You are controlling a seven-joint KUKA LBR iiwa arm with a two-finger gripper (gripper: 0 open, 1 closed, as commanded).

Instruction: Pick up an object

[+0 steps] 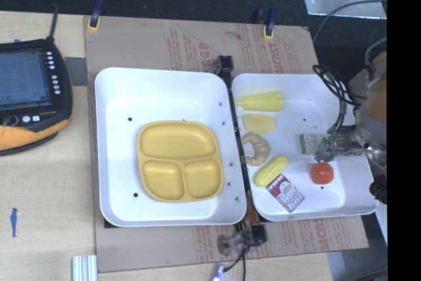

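One arm reaches in from right, gripper (327, 149) low over right bin (309, 210), prob. above tomato (321, 172); grip state unclear.

The grey arm (375, 85) reaches in from the right edge of the bench, its wrist bent low over the right-hand bin's (342, 197) right side. The gripper (327, 149) points leftward, hanging close above the bin floor near its right rim; its small fingers are too blurred to read.

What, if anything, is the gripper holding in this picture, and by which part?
It cannot be told. The gripper sits low over the right bin, beside the small green packet and above the red tomato.
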